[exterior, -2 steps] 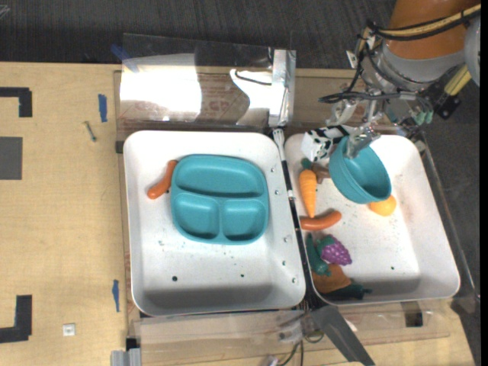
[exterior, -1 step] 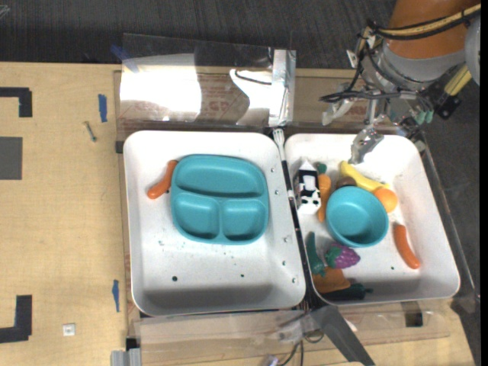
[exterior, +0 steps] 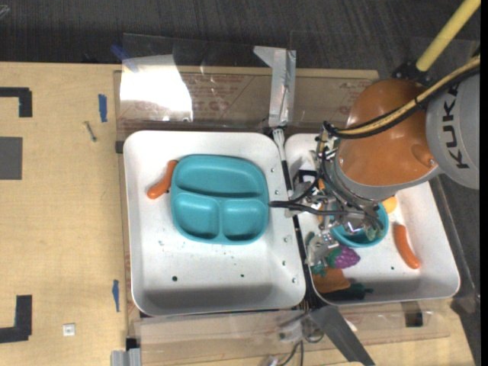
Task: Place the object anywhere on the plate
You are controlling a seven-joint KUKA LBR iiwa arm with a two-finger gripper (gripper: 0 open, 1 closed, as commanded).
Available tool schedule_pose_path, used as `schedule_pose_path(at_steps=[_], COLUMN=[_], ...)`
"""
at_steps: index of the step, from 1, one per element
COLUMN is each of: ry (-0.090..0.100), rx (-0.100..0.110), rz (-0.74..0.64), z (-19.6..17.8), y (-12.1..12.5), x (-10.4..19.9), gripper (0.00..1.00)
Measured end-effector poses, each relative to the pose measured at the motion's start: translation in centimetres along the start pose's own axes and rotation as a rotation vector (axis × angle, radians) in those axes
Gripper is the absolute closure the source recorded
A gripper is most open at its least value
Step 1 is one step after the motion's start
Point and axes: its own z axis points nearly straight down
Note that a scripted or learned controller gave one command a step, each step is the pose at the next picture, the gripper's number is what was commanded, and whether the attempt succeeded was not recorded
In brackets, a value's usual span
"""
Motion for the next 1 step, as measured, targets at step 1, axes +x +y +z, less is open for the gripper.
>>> schedule_pose_path(at_steps=[1], ry=[-0.013], rx=[0.003], rz=[0.0], z=[-1.32], y=[-0.07], x=[-0.33], gripper=[1.0])
